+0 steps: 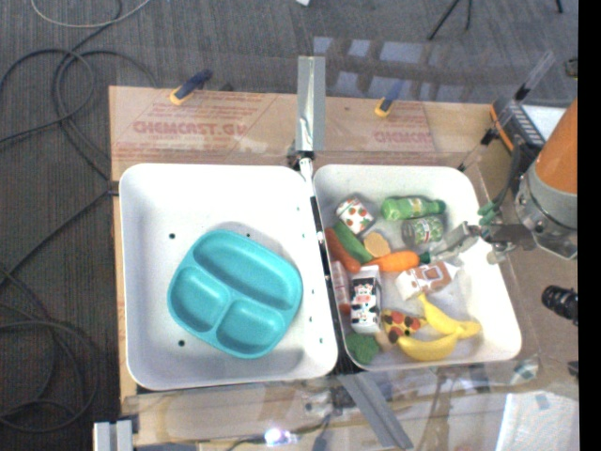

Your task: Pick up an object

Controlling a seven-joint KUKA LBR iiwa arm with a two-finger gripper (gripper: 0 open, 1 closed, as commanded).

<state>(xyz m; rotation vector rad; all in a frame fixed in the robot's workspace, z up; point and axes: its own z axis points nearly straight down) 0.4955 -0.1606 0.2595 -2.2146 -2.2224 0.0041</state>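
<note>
The right bin (488,299) holds a heap of toy food. A green bottle (414,208) lies at the back above a green jar (423,228). An orange carrot (406,261) lies in the middle, a yellow banana (434,336) at the front, and a milk carton (364,299) stands left of it. A white cube with strawberries (354,215) sits at the back left beside a dark green cucumber (354,243). My gripper (457,240) hangs over the bin's right side, just right of the carrot's tip and above a small white and red box (427,278).
The left bin (150,205) holds a teal divided plate (236,292). A metal post (308,111) rises at the back between the bins. Clamps and cables lie on the board and floor behind. The arm's orange band (559,153) stands at the right edge.
</note>
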